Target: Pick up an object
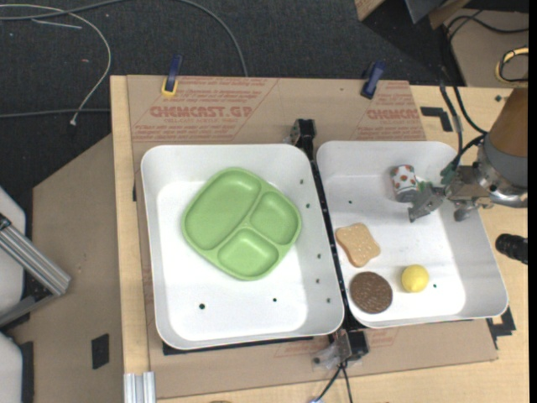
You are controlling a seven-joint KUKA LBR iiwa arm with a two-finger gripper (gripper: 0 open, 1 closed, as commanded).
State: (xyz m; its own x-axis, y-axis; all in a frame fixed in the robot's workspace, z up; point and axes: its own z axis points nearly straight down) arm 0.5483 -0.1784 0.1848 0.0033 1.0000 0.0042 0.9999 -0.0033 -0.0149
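My gripper (436,200) sits over the right bin (470,309), near its upper right part, reaching in from the right edge. I can't tell from this angle whether it's spread or closed; the tips blur into the grey wrist hardware.

Nearest candidate: the small spotted cup (404,180), white with red dots, lying tipped over on the bin floor just to the left of the gripper and slightly up the picture. It looks like it touches or nearly touches the tip, but I can't confirm anything is pinched. Its long axis seems to run roughly left-right, toward the arm.

So the move I'd judge next: a short shift left and up-frame, then down over the cup.

Other options are farther off, toward the bin's near side: toast slice (358,244), brown round cookie (370,292), yellow ball (414,279). All well apart from the tool.

The left bin (168,309) holds the green divided plate (242,222), too far away to bother with.
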